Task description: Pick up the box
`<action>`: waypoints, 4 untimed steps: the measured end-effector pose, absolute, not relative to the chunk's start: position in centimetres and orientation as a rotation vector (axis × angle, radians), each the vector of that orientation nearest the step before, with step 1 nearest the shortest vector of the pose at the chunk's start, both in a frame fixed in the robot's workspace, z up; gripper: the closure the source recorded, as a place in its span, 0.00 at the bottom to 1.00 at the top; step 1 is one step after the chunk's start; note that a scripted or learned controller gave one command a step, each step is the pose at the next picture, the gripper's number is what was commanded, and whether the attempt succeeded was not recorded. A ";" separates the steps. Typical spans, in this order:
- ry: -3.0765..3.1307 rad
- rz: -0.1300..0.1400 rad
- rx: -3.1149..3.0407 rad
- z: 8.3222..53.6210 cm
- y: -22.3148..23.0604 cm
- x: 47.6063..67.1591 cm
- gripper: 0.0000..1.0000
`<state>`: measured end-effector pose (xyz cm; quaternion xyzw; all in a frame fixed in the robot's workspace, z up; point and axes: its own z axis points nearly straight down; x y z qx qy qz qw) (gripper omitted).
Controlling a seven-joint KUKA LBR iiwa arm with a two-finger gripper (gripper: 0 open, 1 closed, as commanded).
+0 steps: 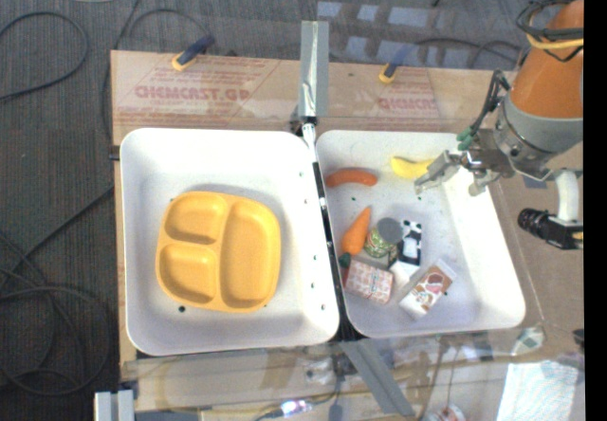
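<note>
The gripper (453, 171) is hanging at the upper right of the frame, over the top edge of the right bin (503, 267), its two fingers spreading apart with nothing between them. Just to its left a yellow banana (408, 165) is lying on the bin floor, and further left a red sausage (352, 177) is resting near the bin's upper left corner. Lower down, an orange carrot (356, 230) is leaning beside a small round can (382, 243) and a black-and-white item (411, 241). The box (370, 283), pinkish with a printed pattern, is sitting flat near the bin's lower left, well apart from the gripper, and a white packet (427, 290) is lying just to its right. In the left bin (142, 296) a yellow divided tray (223, 250) is sitting. Both bins are resting on a brown cardboard-covered counter (209, 92) bearing two clamps with yellow handles (193, 52), and dark carpet with looping black cables (38, 248) is surrounding it.
</note>
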<state>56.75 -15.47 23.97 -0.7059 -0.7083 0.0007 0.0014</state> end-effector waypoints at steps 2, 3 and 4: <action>-2.649 -0.001 -1.687 10.4 -16.2 59.0 0.00; -2.574 0.000 -1.815 8.9 -11.4 65.5 0.00; -2.525 -0.004 -1.882 9.0 -12.7 56.3 0.00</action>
